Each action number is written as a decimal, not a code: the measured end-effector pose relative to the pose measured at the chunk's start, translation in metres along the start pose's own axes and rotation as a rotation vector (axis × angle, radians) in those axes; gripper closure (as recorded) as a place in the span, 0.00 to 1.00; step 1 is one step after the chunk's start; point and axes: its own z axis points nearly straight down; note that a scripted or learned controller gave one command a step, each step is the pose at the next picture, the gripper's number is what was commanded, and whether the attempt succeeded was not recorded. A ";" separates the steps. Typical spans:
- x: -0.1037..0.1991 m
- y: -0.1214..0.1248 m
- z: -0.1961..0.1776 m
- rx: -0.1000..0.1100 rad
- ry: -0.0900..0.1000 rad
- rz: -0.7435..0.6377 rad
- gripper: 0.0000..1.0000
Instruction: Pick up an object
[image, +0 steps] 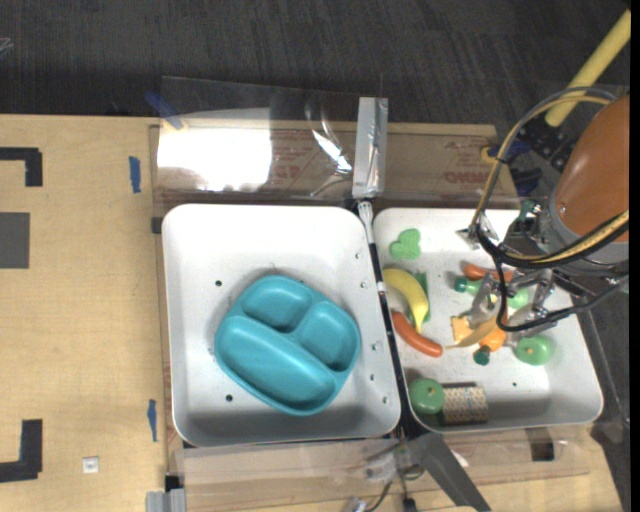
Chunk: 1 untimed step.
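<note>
My gripper (514, 298) reaches down into the right bin (570, 400), its jaws spread apart and open. A small green piece (519, 297) lies between the fingers, not clamped. Just below the left finger (487, 300) sit orange pieces (474, 330). A green apple (533, 349) rests to the lower right of the gripper. An orange carrot (474, 270) and a small teal bit (462, 285) lie to its left. Further left are a yellow banana (408, 293), a red sausage (417, 338) and a green leaf shape (405, 243).
A green round toy (427, 396) and a brownish grey block (465, 402) lie near the right bin's front wall. The left bin (190, 250) holds a teal divided plate (288, 340). Cables (520, 120) hang from the arm (595, 175) at the right.
</note>
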 end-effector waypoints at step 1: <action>-0.023 -0.007 -0.012 -0.002 -0.001 -0.098 1.00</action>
